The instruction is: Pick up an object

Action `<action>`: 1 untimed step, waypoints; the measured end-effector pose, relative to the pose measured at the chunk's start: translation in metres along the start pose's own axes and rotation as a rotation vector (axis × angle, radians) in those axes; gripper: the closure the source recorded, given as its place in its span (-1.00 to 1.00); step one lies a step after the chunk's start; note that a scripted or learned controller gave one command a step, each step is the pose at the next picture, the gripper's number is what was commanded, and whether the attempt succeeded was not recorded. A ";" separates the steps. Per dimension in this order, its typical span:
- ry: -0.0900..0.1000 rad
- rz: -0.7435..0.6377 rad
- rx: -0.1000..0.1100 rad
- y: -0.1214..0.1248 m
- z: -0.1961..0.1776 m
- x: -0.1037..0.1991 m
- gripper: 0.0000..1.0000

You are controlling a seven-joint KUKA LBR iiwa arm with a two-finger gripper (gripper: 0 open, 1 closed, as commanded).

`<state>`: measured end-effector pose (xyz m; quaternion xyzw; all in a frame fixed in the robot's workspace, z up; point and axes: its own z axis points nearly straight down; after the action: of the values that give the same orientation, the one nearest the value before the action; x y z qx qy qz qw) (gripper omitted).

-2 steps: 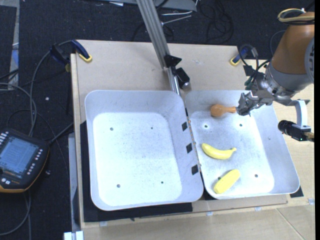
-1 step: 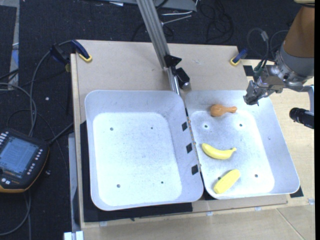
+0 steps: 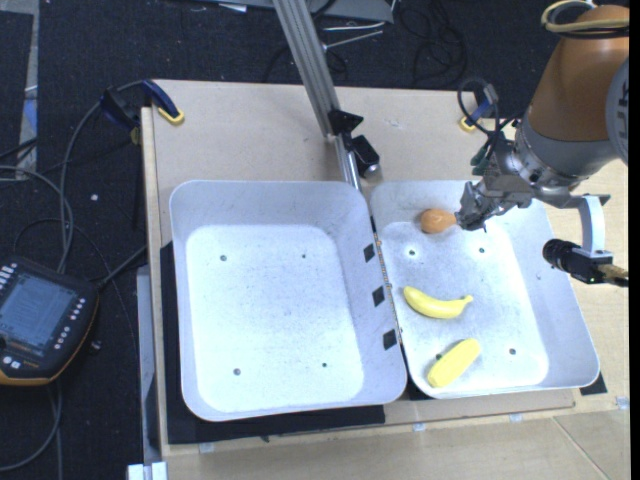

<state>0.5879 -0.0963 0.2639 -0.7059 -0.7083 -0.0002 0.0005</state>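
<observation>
Camera view, fixed overhead at a slant: my arm (image 3: 575, 88) comes in from the right, grey with the orange section above the wrist, and my gripper (image 3: 472, 214) sits low over the far part of the right bin (image 3: 560, 308). Just left of the gripper tip lies a small round orange-brown object (image 3: 436, 221) on the bin floor, close to the far wall; it looks to be touching or nearly touching the tip, but I cannot resolve which. Jaw opening: cannot tell, since the tip reads as one dark mass from this angle, and I see nothing held. Two more items lie in the same bin: a yellow banana (image 3: 437, 303) near the middle, curved and lying flat, and a second yellow piece (image 3: 453, 362), oblong, nearer the front edge; the two are apart from each other and well apart from the gripper. The left bin (image 3: 200, 218) stands beside the right one, their inner rims meeting along the centre. Both bins rest on a pale bench (image 3: 250, 138). A slanted metal rail (image 3: 315, 63) runs in from the far side to the junction of the bins. A handheld pendant (image 3: 40, 318) lies off the bench at far left.
</observation>
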 end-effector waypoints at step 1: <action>0.000 -0.001 0.000 -0.007 0.010 0.054 1.00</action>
<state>0.5803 -0.0420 0.2539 -0.7055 -0.7087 0.0000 0.0006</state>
